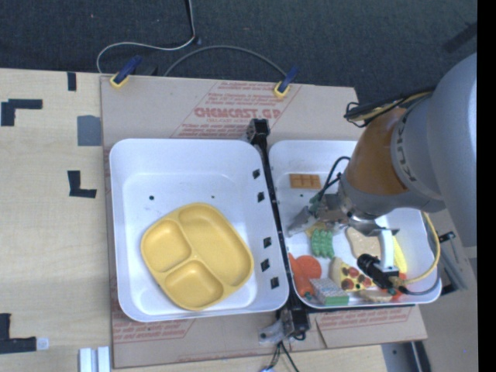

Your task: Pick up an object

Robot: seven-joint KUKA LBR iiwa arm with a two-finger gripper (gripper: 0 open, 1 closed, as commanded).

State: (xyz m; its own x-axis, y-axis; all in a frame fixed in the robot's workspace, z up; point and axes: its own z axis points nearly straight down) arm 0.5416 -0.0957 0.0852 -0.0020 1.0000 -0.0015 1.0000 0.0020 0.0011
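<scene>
Green toy block [322,243] lies in the right bin [283,157], just below my hand [316,217], its long axis running up-down in view. Whether my hand is open or closed, I cannot tell. 1 short drop reaches it.

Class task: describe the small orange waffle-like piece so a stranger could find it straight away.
Find the right-hand white bin, where the grey arm reaches in. Look near its far wall, away from the toy pile at the near end. The waffle piece lies there alone: a flat orange rectangle with a grid of squares.
</scene>
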